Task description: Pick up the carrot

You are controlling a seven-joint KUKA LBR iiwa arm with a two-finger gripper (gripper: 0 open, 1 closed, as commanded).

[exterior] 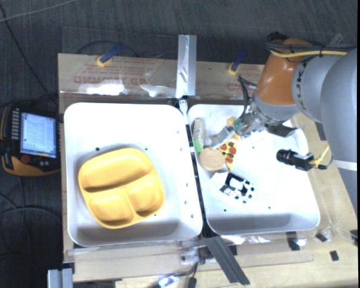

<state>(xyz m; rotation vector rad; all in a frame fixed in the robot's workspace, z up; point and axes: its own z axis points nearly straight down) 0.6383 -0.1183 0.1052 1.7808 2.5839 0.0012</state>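
- Gripper [243,126] low over the upper-left part of the right bin [288,215], reaching in from the right; finger spread impossible to tell at this slant.
- Carrot [230,150], perhaps the small orange-red piece, lying just below-left of the gripper, touching a round tan item [211,159].
- Green-and-pale long item [198,134] along the bin's left wall.
- Black-and-white object [237,188] nearer the bin's middle.
- Yellow divided tray [121,186] resting in the left bin [84,116].
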